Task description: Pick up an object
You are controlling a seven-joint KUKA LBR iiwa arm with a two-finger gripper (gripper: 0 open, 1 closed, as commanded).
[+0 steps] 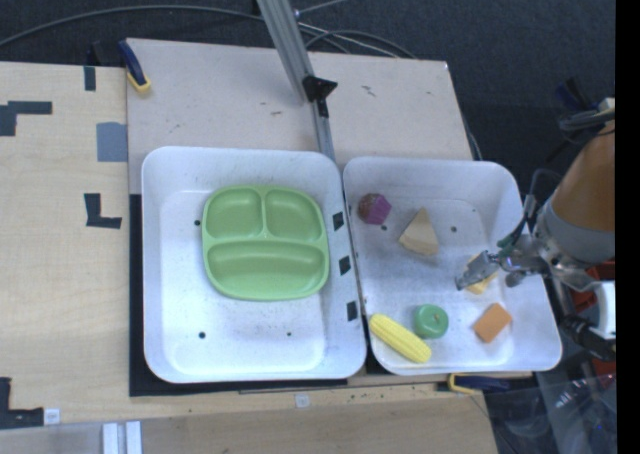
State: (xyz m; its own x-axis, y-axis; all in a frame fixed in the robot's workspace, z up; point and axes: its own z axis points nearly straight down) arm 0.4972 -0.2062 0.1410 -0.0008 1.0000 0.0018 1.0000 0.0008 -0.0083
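The right bin (455, 174) holds a purple fruit (374, 208), a tan wedge (420, 234), a yellow corn cob (400, 338), a green round piece (432, 320) and an orange block (492, 322). My gripper (478, 273) hangs low over the bin's right side, reaching in from the right. A small yellow thing (482, 288) peeks out just under its tip, mostly hidden by it. I cannot tell whether the two touch. The orange block lies just below the gripper, and the tan wedge sits to its upper left.
The left bin (170, 342) carries a green divided plate (266, 243). A grey metal pole (282, 12) slants down from the top to the seam between the bins. The right bin's wall (545, 312) runs close beside the arm's wrist (585, 202).
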